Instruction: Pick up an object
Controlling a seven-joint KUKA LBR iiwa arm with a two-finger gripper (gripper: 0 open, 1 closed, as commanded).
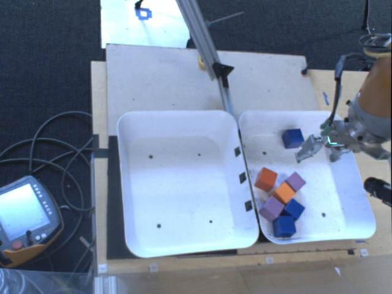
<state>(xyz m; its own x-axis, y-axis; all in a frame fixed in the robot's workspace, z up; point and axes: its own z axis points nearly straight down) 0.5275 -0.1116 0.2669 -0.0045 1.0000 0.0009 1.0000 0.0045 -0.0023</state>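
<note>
Here's the table point(269, 268), pale wood, with a big off-white board point(184, 78) laid flat across its far half. Two shallow white bins sit side by side at the front: the left bin point(131, 164) and the right bin point(361, 201), rims touching along the middle. A dark mat point(113, 195) peeks out under the left bin's edge.

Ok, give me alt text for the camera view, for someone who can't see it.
The gripper hangs over the right bin, beside a lone blue block. A cluster of blocks, orange, purple and blue, lies nearer the camera; the left bin sits alongside.
</note>
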